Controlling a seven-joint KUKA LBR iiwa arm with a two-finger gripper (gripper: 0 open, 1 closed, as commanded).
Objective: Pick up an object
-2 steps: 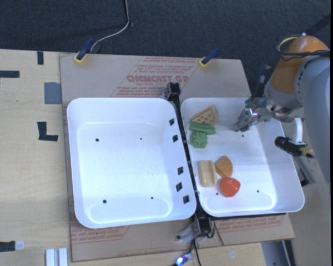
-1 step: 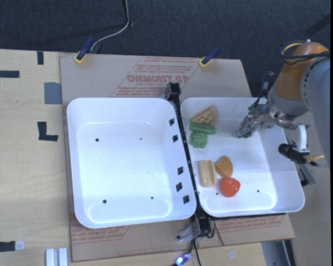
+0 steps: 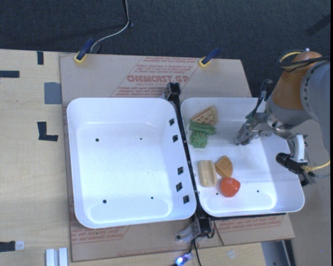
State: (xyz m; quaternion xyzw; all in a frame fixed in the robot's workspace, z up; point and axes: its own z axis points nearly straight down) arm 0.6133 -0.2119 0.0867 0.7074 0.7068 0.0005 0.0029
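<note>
Right bin (image 3: 277, 204), on the surface (image 3: 22, 165): items are lying in its left half. Waffle-patterned wedge (image 3: 206, 116) is sitting at top, touching a green leafy piece (image 3: 200, 134) just below. Tan bread-like block (image 3: 206, 173), orange piece (image 3: 224, 166) and red tomato-like item (image 3: 229, 187) are clustering lower down. End effector (image 3: 243, 138) is hovering right of these, gripping nothing; finger state: cannot tell.

A: What setting is depicted?
B: A robotics lab: a cardboard sheet (image 3: 155, 76) clamped (image 3: 82, 51) to the desk (image 3: 22, 165), twin white bins (image 3: 77, 112), cabling (image 3: 122, 15) at twelve o'clock.
</note>
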